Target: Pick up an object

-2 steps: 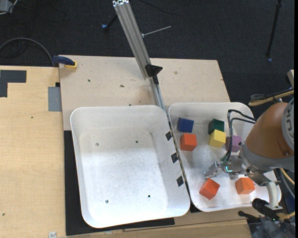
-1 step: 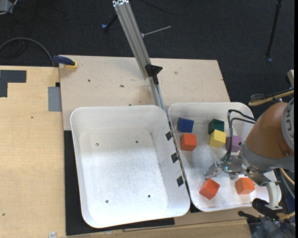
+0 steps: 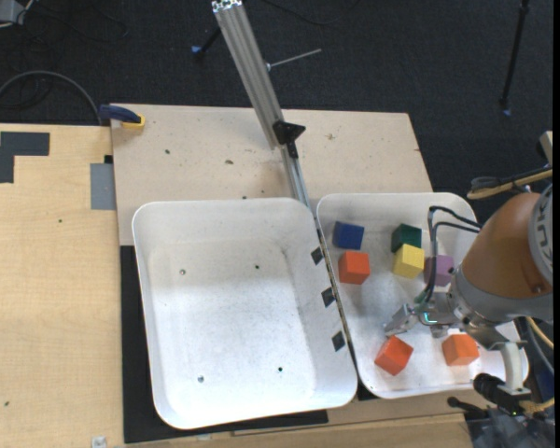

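Note:
The right bin holds several small cubes. A blue cube and an orange-red cube lie near its left wall. Further right are a green cube, a yellow cube and a purple cube. A red cube and an orange cube rest near the front rim. My gripper reaches low into this bin from the right, just above the red cube and below the yellow one. The wrist hides part of the purple cube.
The left bin stands beside the right one, with black clips along the shared wall. A slanted aluminium bar rises behind the bins. The arm's orange band overhangs the right bin's right side.

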`<state>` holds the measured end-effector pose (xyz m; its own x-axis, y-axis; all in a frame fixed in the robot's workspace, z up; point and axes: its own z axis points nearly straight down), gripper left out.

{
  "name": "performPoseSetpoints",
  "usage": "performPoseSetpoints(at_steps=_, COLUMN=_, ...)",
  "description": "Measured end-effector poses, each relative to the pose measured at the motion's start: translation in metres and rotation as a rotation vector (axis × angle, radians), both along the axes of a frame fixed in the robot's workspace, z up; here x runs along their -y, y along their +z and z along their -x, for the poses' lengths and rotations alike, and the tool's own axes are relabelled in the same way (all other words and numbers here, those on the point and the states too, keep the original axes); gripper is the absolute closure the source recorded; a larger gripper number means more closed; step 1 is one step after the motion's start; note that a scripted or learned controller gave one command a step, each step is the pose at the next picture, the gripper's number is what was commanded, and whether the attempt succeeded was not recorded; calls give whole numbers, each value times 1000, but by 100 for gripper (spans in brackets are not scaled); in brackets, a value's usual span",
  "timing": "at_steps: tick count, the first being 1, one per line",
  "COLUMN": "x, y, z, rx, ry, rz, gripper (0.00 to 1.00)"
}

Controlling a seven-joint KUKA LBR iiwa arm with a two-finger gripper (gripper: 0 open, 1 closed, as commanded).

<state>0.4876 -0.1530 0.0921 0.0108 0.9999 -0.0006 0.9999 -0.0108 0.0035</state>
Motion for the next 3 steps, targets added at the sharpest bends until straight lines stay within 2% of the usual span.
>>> performPoseSetpoints(at_steps=3, x=0, y=0, z=0, rx=0, ry=-3, rz=0, gripper=0)
